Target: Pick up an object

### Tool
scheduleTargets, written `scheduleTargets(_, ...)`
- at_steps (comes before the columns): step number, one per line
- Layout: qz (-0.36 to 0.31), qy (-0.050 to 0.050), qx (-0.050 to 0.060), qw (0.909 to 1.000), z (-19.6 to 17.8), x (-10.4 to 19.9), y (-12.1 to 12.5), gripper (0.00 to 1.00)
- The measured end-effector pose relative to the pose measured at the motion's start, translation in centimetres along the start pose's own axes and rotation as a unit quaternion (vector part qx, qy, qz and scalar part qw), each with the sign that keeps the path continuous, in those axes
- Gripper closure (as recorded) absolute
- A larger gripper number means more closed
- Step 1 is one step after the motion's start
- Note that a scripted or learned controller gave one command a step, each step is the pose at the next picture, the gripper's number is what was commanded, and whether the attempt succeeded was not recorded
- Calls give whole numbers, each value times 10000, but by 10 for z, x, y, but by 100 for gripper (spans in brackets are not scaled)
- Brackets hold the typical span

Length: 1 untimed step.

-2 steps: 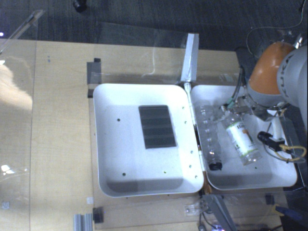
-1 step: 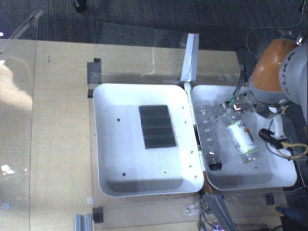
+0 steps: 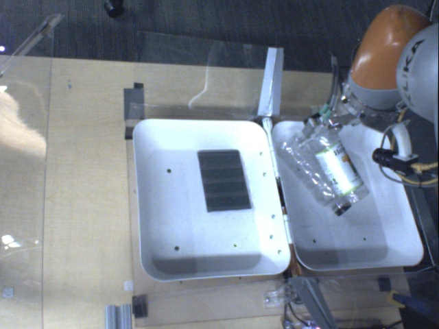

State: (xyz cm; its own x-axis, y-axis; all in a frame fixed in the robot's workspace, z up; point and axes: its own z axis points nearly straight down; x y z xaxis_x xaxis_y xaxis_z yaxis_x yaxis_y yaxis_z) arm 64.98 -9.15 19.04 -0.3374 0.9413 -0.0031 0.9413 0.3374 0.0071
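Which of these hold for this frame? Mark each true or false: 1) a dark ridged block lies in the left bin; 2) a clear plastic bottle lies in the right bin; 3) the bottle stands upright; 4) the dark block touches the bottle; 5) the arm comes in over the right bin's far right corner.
1) True: the dark ridged block lies flat near the middle of the left bin.
2) True: the clear plastic bottle lies in the right bin.
3) False: the bottle lies on its side, slanted, its dark cap toward the near right.
4) False: they sit in separate bins, well apart.
5) True: the arm hangs over that corner.
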Motion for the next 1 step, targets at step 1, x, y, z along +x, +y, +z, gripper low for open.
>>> scheduleTargets(1, 87, 7, 7, 10000, -14, 19, 3, 100)
